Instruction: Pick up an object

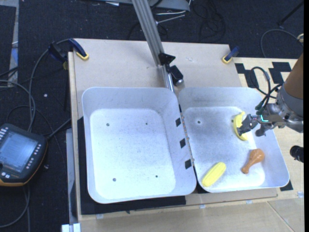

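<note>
Inside right bin (212, 105) lie corn cob (213, 173), drumstick (252, 160), yellow toy (239, 127).

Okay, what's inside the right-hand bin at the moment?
The right bin holds a yellow corn cob, an orange drumstick toy and a yellow object partly covered by the gripper, so its shape is unclear.

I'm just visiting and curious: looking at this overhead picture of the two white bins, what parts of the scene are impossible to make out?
- Yellow toy in the right white bin, camera view: the gripper covers part of it, so its shape is unclear.
- Gripper: too small and dark to tell its state, or whether it touches that toy.
- Grey arm: cut off by the right edge.
- Grey handheld pendant: cut off by the left edge.
</note>
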{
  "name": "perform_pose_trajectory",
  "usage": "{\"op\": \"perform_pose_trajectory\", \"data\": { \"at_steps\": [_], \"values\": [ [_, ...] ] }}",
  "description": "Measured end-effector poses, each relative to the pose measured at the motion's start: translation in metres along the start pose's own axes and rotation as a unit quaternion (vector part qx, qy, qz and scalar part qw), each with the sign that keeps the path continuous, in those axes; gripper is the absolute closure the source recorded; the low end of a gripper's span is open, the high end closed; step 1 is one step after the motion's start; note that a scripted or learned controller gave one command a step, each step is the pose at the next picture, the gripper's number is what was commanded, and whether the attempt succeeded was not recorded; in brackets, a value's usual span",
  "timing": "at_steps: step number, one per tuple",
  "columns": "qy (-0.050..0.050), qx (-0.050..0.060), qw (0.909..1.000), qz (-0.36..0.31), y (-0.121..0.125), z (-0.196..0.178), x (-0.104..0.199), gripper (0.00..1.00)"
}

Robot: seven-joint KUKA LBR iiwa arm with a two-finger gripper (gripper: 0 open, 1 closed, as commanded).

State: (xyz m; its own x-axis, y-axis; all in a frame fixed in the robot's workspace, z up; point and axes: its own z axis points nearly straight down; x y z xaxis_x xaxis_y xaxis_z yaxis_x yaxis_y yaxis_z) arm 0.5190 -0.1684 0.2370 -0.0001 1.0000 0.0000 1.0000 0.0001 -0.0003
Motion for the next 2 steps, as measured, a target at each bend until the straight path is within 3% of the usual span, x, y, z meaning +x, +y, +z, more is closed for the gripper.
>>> {"op": "perform_pose_trajectory", "data": {
  "at_steps": [1, 2],
  "values": [
    [0.0, 0.0, 1.0, 0.0, 0.0, 0.0, 0.0, 0.0],
    [0.0, 0.002, 1.0, 0.0, 0.003, 0.044, -0.004, 0.0]
  ]
}}
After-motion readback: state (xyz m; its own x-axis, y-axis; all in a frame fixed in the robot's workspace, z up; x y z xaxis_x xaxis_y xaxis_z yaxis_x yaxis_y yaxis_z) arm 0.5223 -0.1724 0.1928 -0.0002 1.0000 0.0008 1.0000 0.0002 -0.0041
